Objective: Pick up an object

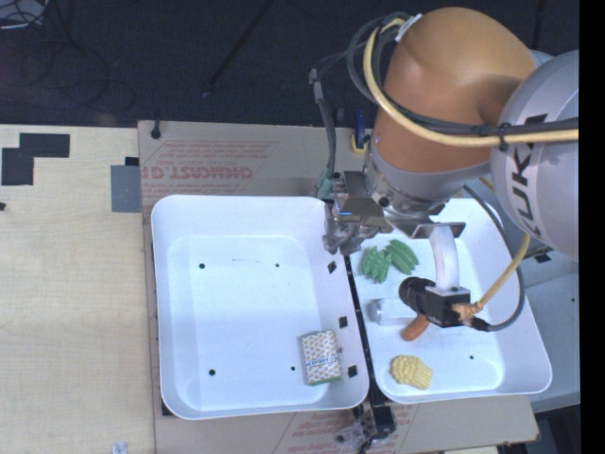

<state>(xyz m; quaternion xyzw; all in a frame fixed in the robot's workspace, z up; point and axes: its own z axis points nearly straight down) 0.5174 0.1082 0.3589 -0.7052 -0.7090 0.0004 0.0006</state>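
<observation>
Reaching in from the right, the arm (454, 93) hangs over the right bin (510, 367), claw state untellable.

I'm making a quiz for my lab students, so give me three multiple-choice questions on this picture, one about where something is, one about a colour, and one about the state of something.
1. Where does the small patterned box lie?
A. Near corner of the left bin
B. Middle of the right bin
C. On the bare bench

2. What colour is the leafy toy in the right bin?
A. Red
B. Green
C. Blue

3. How does the yellow corn piece stand to the arm?
A. Lifted in the air
B. Pinned under the wrist
C. Lying apart on the bin floor

Answers:
1 A, the box sits in the left bin by its near right corner.
2 B, its leaves are plainly green.
3 C, it rests alone near the right bin's front edge.
</observation>
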